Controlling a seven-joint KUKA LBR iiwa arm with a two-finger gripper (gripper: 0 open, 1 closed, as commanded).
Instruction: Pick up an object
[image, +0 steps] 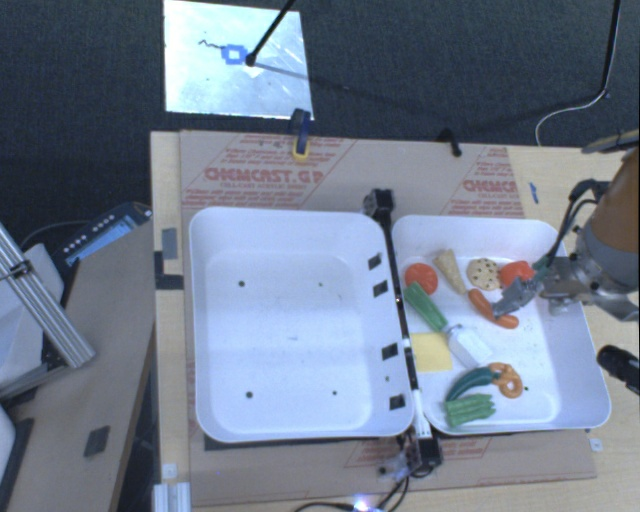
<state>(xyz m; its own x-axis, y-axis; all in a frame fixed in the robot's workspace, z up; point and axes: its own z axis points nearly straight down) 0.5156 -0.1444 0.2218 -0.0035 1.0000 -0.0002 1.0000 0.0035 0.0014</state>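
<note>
End effector (515, 296) sits low in the right bin (580, 400), centre-right of frame, over an orange-red sausage-like toy (493, 307); can't tell its opening. Judgement: centre on that piece, avoid the cookie (483, 272) and tomato (517, 270) just above, close fully before lifting

Two white bins (290, 240) – one arm – about ten toy foods (455, 345)
</note>
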